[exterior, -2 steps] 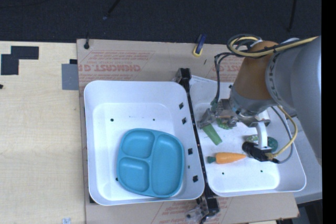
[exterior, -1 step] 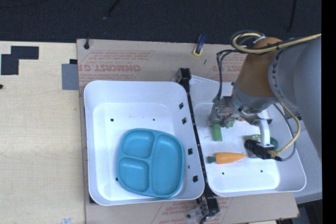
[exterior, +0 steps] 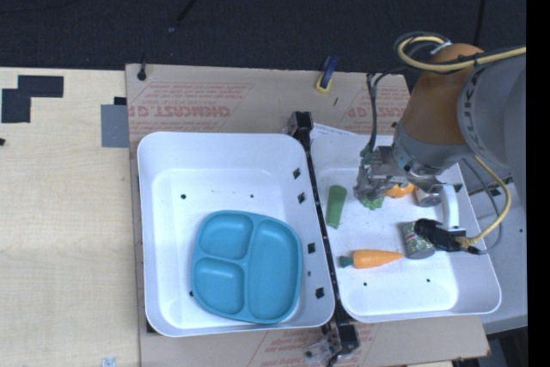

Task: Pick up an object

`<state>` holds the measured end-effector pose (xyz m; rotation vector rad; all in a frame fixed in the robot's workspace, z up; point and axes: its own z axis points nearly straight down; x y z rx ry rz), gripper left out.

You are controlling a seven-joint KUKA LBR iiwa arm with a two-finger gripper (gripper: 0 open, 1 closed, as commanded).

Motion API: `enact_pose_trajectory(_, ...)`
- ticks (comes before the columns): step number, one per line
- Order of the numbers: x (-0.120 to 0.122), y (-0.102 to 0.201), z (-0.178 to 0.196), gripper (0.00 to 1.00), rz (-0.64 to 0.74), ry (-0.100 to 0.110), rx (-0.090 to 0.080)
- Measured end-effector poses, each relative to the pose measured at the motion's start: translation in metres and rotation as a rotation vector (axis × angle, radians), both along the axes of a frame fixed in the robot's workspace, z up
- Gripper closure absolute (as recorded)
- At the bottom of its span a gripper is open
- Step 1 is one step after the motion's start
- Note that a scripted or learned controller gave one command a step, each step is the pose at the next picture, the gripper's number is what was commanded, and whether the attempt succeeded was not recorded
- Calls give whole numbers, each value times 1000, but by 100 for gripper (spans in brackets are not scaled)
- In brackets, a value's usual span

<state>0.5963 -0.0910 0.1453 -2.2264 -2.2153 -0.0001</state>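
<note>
Right bin (exterior: 481,292) | gripper (exterior: 372,195) low over small green item (exterior: 372,202), partly hidden | fingers' state unclear, possibly closed

blue divided plate (exterior: 247,266) in left bin (exterior: 163,152) (lying flat) | blue-yellow clamp (exterior: 326,74) on cardboard edge

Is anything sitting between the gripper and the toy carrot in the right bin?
Nothing visible does. The gripper is low in the right white bin, near its far side; the orange toy carrot with a green top lies nearer the camera with bare floor between. The green cylindrical block lies left of that line.
</note>
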Motion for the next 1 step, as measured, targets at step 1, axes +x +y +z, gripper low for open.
enact_pose_trajectory(1,-1,2,42,100,6,0,0)
